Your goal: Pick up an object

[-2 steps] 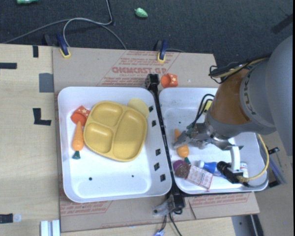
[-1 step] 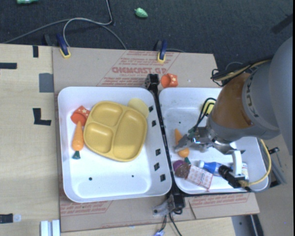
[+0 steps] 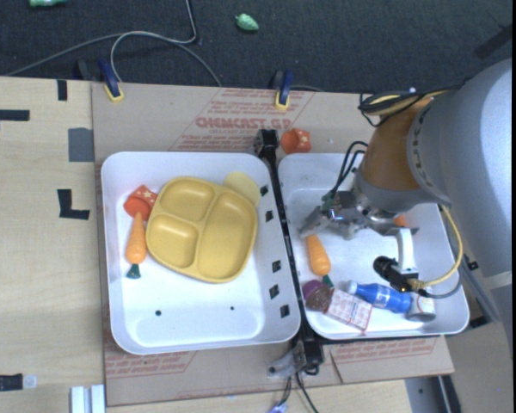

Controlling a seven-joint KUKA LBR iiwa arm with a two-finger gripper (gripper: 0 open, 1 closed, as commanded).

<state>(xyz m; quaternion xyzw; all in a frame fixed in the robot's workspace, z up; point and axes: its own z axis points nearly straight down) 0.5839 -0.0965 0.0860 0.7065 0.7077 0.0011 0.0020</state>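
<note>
Counting over both bins gave eight loose things in all. The left bin (image 3: 120, 304) held four: one yellow three-compartment plate (image 3: 202, 229), one long toy carrot (image 3: 137, 241) with a green end beside the plate's left edge, one red-orange toy (image 3: 141, 200) at that carrot's top, and one pale yellow piece (image 3: 241, 183) partly hidden behind the plate's far right corner.

The right bin (image 3: 305, 183) also held four: one short toy carrot (image 3: 317, 255), one dark maroon lump (image 3: 316, 294), one pink-and-white packet (image 3: 350, 314) and one blue bottle (image 3: 383, 297) with a white cap end. One more orange toy (image 3: 297, 140) sat outside, on the cardboard just beyond the far end of the divider between the bins.

The short toy carrot was plain orange, stubby and tapered, and lay tilted on the white floor in the left half of the right bin, near the divider. The maroon lump was just below it, and the packet and bottle lay further right.

The gripper (image 3: 327, 218) was low over the right bin, with the grey arm (image 3: 396, 157) behind it. The short toy carrot lay just below the gripper in the view, close to it and slightly to the left. No contact was visible. Whether the claw was apart or together could not be told from this angle, and nothing was seen held in it.
</note>
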